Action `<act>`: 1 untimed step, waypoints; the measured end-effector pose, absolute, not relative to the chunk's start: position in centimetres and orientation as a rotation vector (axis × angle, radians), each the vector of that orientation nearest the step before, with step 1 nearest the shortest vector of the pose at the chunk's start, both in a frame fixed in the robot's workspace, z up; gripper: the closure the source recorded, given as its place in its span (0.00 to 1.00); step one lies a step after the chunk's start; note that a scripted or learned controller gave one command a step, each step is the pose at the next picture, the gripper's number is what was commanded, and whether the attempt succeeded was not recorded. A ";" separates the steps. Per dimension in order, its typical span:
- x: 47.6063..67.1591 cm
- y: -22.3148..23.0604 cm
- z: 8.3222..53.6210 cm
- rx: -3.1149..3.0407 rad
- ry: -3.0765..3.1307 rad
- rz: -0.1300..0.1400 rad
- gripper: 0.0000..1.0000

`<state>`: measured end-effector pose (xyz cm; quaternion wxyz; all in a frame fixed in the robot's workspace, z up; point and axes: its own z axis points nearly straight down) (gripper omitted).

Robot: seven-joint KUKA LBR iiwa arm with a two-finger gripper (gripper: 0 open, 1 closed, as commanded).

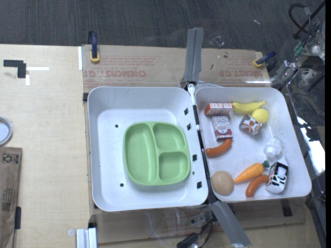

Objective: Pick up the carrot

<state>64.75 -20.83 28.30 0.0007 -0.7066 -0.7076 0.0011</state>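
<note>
In the right bin, at the near wall, one carrot lies between one beige ball and one white bottle. Farther back lie two red cartons and one banana. The left bin bears one green plate.

Counts across the bench

Two white bins: left bin, right bin; one green divided plate; one carrot; two sausages; one banana; one lemon; two small cartons; one bottle.
</note>
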 end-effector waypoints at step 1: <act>65.9 -16.1 16.7 -2.261 -2.180 0.003 0.00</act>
